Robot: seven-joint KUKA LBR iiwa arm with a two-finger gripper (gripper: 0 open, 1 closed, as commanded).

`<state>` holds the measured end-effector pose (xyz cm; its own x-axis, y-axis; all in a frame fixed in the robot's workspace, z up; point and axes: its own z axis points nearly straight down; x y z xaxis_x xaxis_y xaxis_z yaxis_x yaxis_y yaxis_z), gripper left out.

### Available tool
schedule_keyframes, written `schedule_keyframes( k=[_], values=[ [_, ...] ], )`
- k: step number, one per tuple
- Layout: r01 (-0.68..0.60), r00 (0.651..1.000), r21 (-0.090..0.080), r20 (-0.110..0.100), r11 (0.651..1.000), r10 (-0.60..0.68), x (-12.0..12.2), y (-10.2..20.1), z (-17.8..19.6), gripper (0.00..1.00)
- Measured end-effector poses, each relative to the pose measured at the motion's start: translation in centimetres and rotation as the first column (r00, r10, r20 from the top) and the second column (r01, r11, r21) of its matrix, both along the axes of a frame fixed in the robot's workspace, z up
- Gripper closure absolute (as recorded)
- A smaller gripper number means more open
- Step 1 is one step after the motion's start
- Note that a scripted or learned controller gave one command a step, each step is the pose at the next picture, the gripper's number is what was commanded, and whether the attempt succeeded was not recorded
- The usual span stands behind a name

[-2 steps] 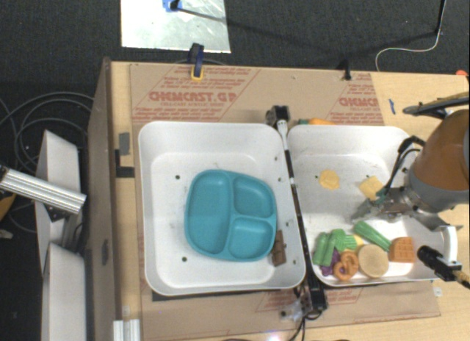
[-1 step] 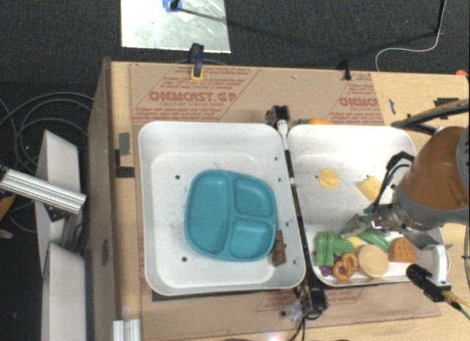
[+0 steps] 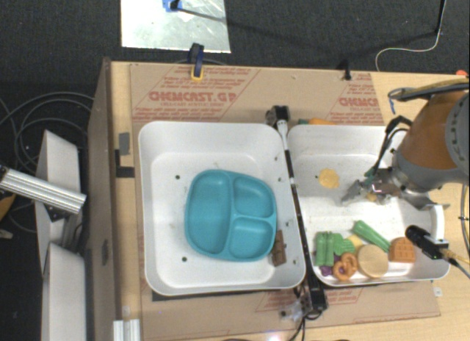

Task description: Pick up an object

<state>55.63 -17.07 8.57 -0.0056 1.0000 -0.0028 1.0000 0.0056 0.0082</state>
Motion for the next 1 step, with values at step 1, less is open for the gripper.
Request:
schedule_keyframes(
  k=[1],
  values=[
    [0.005, 1.000, 0.000, -0.003, 1.000, -0.005, 2.19, -3.64, -0.01, 0.00]
  ],
)
